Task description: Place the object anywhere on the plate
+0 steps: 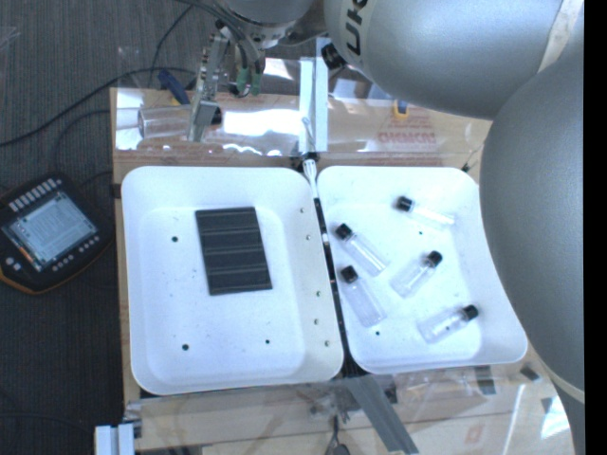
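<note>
Evidently nothing is picked yet: five clear vials point(360, 250) lie loose in the right bin point(493, 292), the dark plate point(233, 250) waits alone in the left bin point(152, 349).

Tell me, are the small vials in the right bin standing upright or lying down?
Lying down. All five vials rest on their sides on the floor of the right bin, black caps pointing in different directions.

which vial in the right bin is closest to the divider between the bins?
The vial with its black cap at the upper left, lying just right of the divider. A second vial lies slightly farther in; the other three sit toward the right bin side.
</note>
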### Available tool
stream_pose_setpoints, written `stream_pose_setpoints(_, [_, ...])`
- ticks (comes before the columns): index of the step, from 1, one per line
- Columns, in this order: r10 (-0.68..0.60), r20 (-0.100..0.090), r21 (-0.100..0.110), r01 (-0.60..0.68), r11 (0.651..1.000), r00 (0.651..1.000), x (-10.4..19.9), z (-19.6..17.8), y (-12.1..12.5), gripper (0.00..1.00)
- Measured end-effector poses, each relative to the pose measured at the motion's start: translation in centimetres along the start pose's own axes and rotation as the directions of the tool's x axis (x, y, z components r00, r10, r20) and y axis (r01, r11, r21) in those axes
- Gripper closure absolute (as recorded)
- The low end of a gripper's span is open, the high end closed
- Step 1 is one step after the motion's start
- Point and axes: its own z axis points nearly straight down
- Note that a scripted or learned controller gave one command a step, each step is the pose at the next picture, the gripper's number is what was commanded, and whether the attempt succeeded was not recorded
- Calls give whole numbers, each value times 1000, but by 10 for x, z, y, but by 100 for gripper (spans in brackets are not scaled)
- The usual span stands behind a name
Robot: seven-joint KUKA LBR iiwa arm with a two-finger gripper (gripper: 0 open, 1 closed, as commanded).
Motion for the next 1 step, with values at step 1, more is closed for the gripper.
stream_pose_setpoints(1, [-110, 2, 2, 110, 994, 994, 3, -57, 0, 100])
